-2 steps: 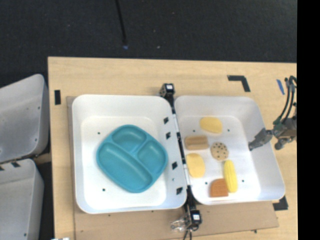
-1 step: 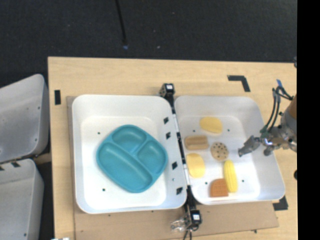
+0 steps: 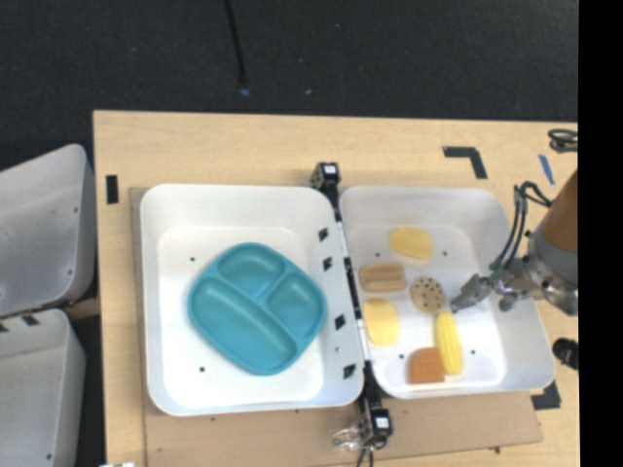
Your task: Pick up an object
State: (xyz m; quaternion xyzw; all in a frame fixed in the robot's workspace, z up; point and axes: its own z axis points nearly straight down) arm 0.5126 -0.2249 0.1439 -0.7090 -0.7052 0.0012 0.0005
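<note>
The pincer [image 3: 465, 295], fingers' spread unclear, hovers just beside a round speckled cookie [image 3: 426, 292] and ridged yellow corn [image 3: 448, 343].

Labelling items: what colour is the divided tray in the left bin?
Teal blue, the divided tray, seen in the camera view.

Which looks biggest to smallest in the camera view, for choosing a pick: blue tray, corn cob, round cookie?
1. blue tray, far largest
2. corn cob
3. round cookie, smallest
</note>
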